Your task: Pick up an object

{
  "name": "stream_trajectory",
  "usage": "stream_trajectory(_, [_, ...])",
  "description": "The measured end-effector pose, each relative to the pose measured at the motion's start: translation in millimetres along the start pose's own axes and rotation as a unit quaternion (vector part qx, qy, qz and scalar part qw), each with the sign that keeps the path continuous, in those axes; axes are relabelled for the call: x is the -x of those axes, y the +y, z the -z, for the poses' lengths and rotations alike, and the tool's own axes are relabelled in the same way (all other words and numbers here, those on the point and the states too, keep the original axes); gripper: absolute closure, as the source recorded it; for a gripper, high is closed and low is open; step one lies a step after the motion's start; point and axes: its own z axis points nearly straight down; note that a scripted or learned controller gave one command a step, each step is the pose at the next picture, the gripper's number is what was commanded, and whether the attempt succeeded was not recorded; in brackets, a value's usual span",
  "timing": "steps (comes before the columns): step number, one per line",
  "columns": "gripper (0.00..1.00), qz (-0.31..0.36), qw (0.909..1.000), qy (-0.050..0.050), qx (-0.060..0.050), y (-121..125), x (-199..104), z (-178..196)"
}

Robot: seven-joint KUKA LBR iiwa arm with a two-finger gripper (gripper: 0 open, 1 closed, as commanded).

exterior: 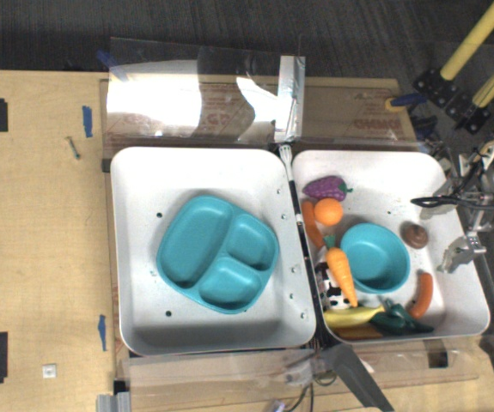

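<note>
A metal gripper sits at the right rim of the right white bin; whether it is clenched cannot be told. To its left lie one glossy teal bowl, a brown round piece, a carrot, a sausage and purple grapes. Far beyond, the left bin holds one three-compartment teal plate.

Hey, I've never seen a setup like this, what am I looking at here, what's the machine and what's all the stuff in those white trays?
One camera looks down at a slant on a bench with two shallow white bins. The left bin holds a teal divided plate. The right bin holds a teal bowl and toy food around it: an orange carrot, a purple piece, a banana and a sausage. The metal parts at the right edge belong to a robot arm, meant to pick something up; its gripper holds nothing that I can see.
</note>
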Motion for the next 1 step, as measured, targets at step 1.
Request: stream_trajectory(1, [0.00,0.107,0.9942,0.004,0.003,-21.5,-20.3,-122.4])
